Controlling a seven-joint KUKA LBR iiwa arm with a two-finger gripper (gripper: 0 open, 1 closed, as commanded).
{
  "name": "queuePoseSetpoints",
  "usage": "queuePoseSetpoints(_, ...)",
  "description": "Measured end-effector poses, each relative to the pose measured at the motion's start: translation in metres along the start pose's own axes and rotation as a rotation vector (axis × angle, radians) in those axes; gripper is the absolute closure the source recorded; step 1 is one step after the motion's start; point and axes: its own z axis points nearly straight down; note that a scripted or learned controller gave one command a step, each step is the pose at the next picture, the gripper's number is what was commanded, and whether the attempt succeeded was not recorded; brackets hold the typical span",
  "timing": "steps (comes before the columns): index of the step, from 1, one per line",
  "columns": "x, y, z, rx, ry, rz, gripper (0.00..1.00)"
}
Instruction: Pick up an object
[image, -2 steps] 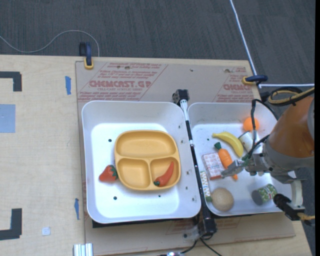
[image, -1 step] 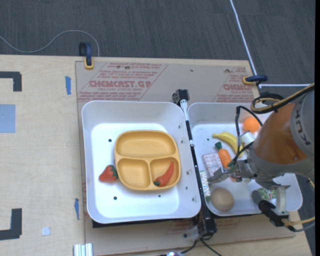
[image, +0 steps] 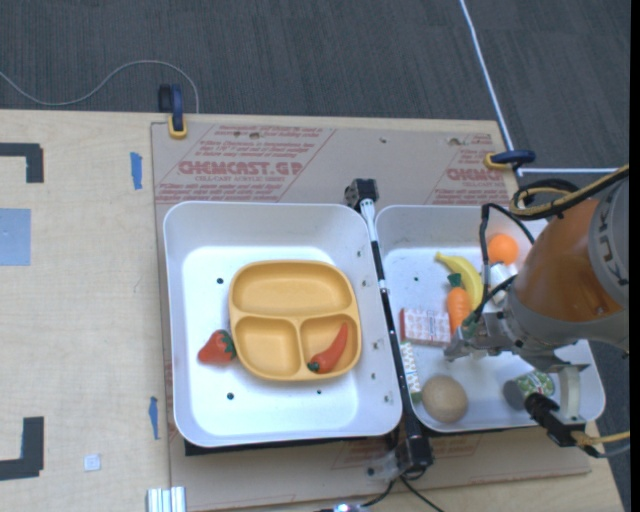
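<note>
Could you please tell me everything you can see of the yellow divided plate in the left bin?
The plate is a yellow-orange, plastic-looking tray with rounded corners and three compartments: one wide one at the far side and two smaller ones nearer the camera. It lies flat in the middle of the left bin. A red chili pepper rests in its near right compartment, and a strawberry sits against its near left corner.

Banana (image: 462, 274) and carrot (image: 457, 307) side by side in right bin (image: 420, 225)
</note>
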Motion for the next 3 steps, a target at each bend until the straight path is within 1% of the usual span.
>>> queuePoseSetpoints(1,0.091,-0.003,-0.086,0.022,0.022,-0.011,1.00)
queuePoseSetpoints(2,0.043,0.000,-0.188,0.021,0.020,-0.009,1.00)
queuePoseSetpoints(3,0.126,-0.001,-0.155,0.026,0.021,-0.011,1.00)
